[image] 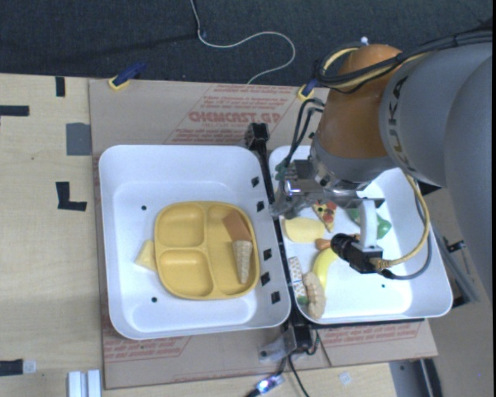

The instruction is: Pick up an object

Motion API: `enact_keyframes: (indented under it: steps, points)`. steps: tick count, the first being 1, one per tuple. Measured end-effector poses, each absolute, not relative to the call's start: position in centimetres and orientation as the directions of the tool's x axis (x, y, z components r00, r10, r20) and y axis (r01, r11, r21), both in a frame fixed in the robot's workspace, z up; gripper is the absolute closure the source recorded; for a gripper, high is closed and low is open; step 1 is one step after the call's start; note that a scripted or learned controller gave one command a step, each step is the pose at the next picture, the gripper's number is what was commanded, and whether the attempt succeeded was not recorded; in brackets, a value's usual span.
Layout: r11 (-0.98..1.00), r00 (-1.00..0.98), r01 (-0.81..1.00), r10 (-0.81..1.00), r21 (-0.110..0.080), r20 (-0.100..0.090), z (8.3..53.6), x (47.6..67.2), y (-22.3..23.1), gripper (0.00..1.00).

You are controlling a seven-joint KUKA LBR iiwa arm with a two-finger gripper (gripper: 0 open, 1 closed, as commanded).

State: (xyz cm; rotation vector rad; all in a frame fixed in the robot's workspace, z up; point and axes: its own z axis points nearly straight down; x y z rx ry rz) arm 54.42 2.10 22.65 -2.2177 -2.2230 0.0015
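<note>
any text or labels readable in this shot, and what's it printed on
Red print on the cardboard sheet under the bins, seen upside down: too blurred to read with confidence.
Smaller red line beside that print: too small to read.
Black marks on the bench to the left: plain shapes, not letters.
</note>
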Motion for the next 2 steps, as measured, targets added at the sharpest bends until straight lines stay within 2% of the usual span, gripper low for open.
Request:
enact_keyframes:
  steps: [1,2]
  points:
    - [0.001,-0.001,1.000,1.000,-0.004,-0.001,21.5,54.0,2.2,1.00]
    - [0.002,-0.002,1.000,1.000,-0.001,0.000,23.4,53.8,2.2,1.00]
